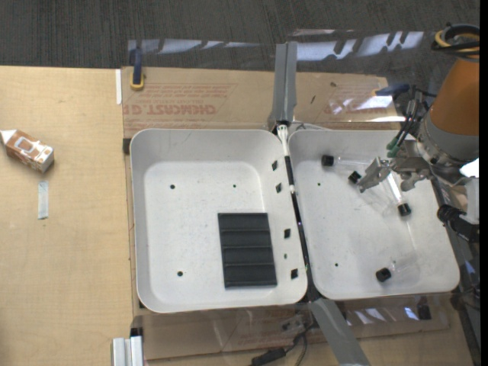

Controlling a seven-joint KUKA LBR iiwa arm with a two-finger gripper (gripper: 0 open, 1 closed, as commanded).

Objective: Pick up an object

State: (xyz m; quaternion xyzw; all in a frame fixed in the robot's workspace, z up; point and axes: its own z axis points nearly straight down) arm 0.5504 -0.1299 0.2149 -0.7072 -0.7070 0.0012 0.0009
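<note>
Here the tool is hanging over the right bin.
Its state I cannot tell; a black block is lying in the left bin.

Both bins were white, speckled with small black marks. A black ribbed block lay in the left bin. My arm showed orange above grey. The bench was pale wood-tone; the small box on it looked white with orange-brown print, possibly a carton.
</note>
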